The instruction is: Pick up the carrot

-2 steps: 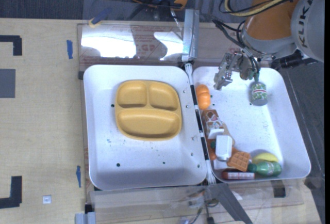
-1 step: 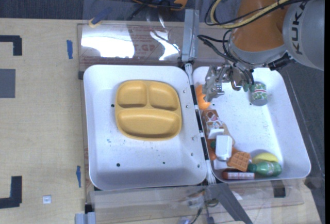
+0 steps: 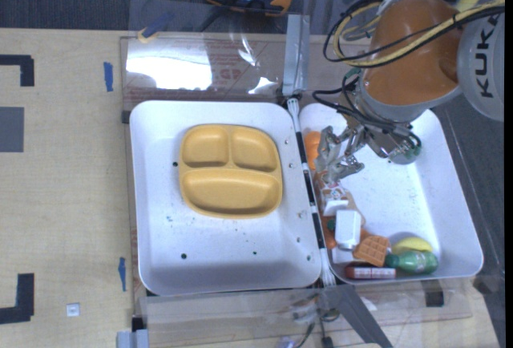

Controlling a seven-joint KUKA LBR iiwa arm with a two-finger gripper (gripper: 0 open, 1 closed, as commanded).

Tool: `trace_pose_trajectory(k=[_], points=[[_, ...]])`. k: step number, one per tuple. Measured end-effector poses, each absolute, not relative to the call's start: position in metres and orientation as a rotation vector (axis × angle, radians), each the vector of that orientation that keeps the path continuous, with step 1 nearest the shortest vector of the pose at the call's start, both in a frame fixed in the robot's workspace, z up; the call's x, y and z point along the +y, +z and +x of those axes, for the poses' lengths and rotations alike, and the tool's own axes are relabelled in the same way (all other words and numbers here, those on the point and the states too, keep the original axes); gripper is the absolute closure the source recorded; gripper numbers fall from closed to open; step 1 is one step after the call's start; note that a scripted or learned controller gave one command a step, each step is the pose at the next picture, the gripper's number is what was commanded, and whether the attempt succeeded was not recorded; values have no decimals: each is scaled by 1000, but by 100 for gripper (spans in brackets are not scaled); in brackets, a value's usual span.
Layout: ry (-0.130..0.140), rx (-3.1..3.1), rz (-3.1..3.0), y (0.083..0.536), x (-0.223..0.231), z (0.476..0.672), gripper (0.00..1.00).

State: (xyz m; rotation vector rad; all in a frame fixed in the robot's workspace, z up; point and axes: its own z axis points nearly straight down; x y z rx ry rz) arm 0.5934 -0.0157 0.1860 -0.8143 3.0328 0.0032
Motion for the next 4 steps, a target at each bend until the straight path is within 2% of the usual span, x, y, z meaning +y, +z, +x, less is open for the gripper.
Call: trace_pose_trajectory(k=[1, 2, 3, 4], points=[[0, 2950, -1049, 187, -27, 668, 100], [3, 2798, -1423, 186, 37, 633, 100], [-2, 2506, -1880, 263, -12, 608, 100], [5, 2143, -2295, 199, -54, 609, 100]])
